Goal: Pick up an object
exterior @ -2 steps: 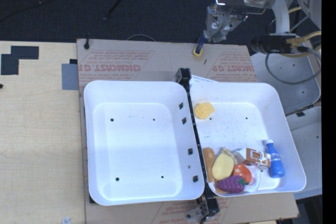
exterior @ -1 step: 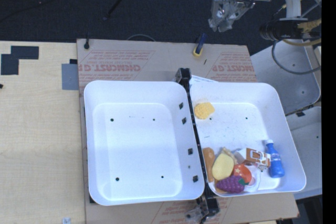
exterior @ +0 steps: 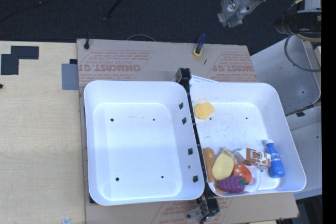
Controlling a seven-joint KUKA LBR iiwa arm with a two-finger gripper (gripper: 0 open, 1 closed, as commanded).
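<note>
Purple grapes (exterior: 230, 184), tomato (exterior: 242, 172), yellow pear (exterior: 222, 166) and blue bottle (exterior: 274, 160) crowd right bin's (exterior: 278, 97) lower edge; yellow piece (exterior: 203, 110) near divider. Left bin (exterior: 94, 113) open floor. Jaws (exterior: 231, 17) upper right, above table, state unclear.

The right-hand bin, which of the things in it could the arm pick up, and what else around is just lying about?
Pickable, in the right white bin:
yellow round waffle-like toy
blue plastic bottle
yellow pear-shaped toy
purple toy grape bunch

Lying about:
blue-and-yellow clamp on the cardboard sheet
left white bin
</note>
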